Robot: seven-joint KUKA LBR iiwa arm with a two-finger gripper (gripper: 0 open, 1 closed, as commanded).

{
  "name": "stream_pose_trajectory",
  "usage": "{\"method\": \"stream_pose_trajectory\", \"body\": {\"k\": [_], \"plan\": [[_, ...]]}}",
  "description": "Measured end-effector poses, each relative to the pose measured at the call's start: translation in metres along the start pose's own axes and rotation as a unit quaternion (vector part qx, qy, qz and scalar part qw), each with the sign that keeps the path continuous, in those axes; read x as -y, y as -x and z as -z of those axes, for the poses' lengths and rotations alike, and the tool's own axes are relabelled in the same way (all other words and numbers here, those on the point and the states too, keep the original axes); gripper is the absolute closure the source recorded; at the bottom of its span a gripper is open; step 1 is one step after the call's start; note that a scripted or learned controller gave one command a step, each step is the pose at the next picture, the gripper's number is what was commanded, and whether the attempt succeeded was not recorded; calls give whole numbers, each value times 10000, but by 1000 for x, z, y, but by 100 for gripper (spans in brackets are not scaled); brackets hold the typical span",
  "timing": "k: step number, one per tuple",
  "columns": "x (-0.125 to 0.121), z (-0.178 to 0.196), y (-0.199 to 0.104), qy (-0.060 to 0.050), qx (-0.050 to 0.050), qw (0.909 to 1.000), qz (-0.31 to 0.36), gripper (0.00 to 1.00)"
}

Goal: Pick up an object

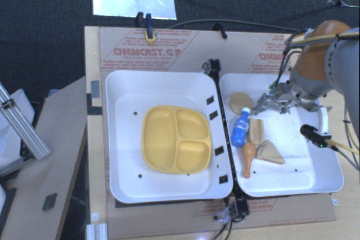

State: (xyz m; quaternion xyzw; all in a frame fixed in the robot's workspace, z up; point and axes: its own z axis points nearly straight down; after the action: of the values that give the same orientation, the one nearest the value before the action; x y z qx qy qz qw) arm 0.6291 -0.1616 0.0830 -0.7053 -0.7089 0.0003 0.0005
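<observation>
The right bin [306, 177] holds a blue bottle [241, 127] with a white cap, a round tan disc [241, 102], a pale bread-like slab [256, 131], an orange carrot-shaped piece [248, 158] and a tan wedge [271, 153]. They cluster along the bin's left side. My gripper [275, 105] hangs over the bin's back middle, just right of the tan disc and behind the slab. It is open with nothing between its fingers. The grey arm with its orange band [318, 56] comes in from the right.
A yellow divided plate [176, 139] lies in the middle of the left bin [121, 121]. A black divider strip [220, 126] runs between the two bins. The right bin's right half shows bare white floor.
</observation>
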Motion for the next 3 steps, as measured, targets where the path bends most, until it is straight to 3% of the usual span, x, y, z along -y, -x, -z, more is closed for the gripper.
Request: {"method": "stream_pose_trajectory", "body": {"k": [1, 3], "plan": [[-2, 13, 0, 29, 7, 10000, 10, 100], [-14, 138, 10, 53, 15, 10000, 3, 100]]}}
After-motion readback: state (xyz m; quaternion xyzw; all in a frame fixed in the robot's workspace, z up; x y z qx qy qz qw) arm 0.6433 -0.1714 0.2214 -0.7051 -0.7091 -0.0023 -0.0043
